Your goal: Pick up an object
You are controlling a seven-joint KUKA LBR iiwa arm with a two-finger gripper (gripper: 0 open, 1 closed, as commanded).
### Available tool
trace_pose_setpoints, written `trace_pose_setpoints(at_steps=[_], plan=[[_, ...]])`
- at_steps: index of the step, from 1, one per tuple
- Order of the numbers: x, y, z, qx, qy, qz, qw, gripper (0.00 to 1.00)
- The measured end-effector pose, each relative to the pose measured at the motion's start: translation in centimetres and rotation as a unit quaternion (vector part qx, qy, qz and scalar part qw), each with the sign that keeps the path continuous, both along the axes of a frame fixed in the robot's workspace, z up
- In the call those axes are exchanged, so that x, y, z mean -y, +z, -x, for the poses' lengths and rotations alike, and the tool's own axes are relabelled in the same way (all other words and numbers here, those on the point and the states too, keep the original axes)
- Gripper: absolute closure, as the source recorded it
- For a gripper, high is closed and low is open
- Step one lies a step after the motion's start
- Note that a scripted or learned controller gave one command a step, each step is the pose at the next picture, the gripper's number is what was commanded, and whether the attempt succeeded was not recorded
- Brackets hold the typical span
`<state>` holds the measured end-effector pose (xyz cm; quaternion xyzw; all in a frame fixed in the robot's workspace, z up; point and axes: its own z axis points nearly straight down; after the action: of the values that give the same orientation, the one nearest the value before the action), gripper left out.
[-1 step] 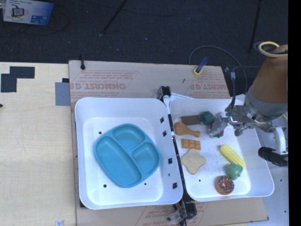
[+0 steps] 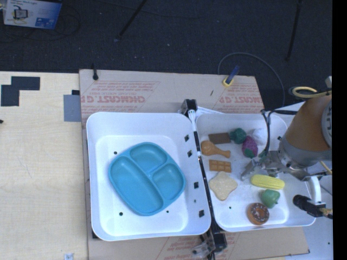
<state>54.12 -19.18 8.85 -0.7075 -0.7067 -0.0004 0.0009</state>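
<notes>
The gripper (image 2: 250, 168) is seen low in the right bin (image 2: 238, 221), just beside the yellow toy corn (image 2: 267, 182). Nothing is held between its fingers, which look a little apart. A toy donut (image 2: 258, 213) and bread slice (image 2: 223, 186) are placed nearby. A blue plate (image 2: 146, 177) is set in the left bin (image 2: 100, 145).

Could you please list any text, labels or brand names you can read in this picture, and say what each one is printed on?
Red print on the cardboard sheet under the bins, twice along its far edge and again on its near edge: upside down from this view and too blurred to read reliably.
Print on the blue and white box on the floor: too small to read.
</notes>
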Motion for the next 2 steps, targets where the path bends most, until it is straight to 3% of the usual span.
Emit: trace_pose_setpoints(at_steps=[1, 2], plan=[[-0.01, 1.03, -0.05, -0.001, -0.002, -0.0024, 1.0000, 1.00], [-0.02, 1.02, -0.04, -0.001, -0.002, -0.0024, 1.0000, 0.00]])
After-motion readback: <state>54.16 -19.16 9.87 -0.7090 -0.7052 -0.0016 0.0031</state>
